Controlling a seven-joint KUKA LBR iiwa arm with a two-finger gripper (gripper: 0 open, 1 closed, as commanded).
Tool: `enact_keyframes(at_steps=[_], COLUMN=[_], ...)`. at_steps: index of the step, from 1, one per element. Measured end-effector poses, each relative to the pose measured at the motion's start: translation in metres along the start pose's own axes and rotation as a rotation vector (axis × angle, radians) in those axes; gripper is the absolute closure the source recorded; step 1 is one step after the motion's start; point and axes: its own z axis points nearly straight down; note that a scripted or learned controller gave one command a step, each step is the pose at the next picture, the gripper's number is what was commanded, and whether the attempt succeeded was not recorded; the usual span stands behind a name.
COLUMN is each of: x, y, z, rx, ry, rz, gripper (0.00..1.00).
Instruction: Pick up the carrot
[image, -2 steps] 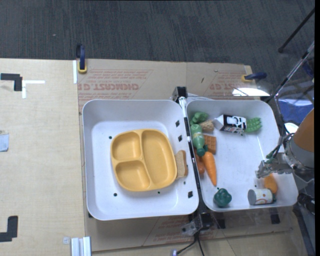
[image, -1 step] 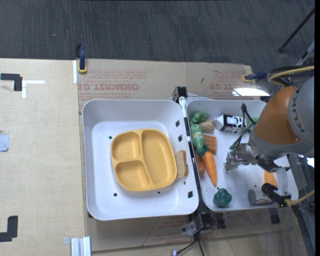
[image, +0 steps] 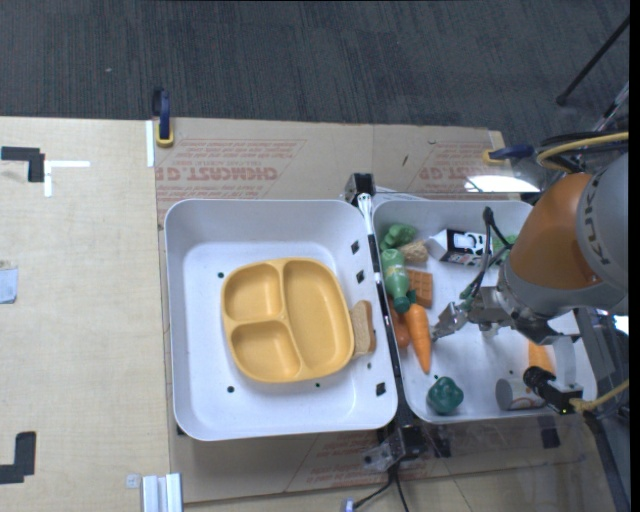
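Note:
The carrot (image: 418, 339) is orange with a green top and lies lengthwise at the left side of the right bin (image: 480, 408), its tip pointing toward the front. My gripper (image: 448, 320) hangs just to the right of the carrot's upper half, low over the bin floor and reaching in from the right under the grey and orange arm (image: 560, 245). Nothing is visibly held by it.
Beside the carrot are a smaller orange-red piece (image: 401, 331), a waffle-like square (image: 422, 290), green vegetables (image: 396, 270) and a green broccoli (image: 445, 395) at the front. The left bin (image: 200, 400) holds a yellow divided plate (image: 285, 320) and a bread slice (image: 362, 328).

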Motion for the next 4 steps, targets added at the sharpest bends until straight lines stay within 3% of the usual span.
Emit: enact_keyframes(at_steps=[1,2,3,4], x=[0.020,0.019,-0.052,-0.060], y=[-0.027,0.063,-0.003,-0.029], z=[0.001,0.000,-0.083,-0.010], rx=[0.006,0.005,0.005,-0.013], ry=[0.002,-0.002,-0.001,0.027], rz=[0.475,1.110,1.174,1.094], gripper=[0.00,0.00,0.00,0.00])
